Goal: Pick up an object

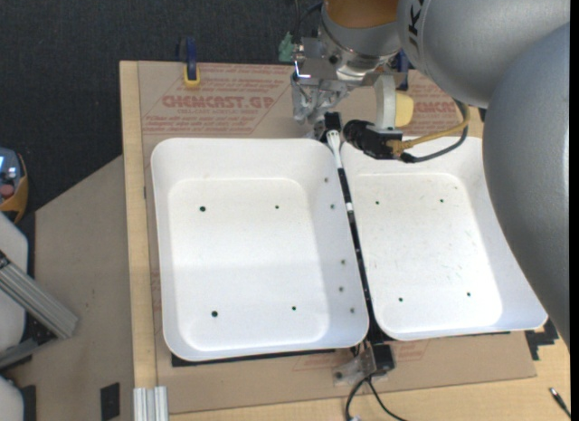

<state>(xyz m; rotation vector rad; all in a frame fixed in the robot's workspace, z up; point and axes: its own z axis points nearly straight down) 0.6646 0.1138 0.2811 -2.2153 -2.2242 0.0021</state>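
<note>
My gripper [316,110] hangs below the orange-banded wrist, over the far rim where the left bin [177,229] and the right bin [507,265] meet. Just under it, at the top of the dark seam between the bins, sits a small black-and-white piece [332,130]. I cannot tell whether that piece is a loose object or part of the gripper. The white floors of both bins show just small dark dots.
The big grey arm covers the top right and the right bin's far right side. A black connector with a cable [369,138] hangs beside the gripper. A blue and yellow clamp [189,61] stands on the brown board at the back left. A metal rail [38,300] lies off the bench at left.
</note>
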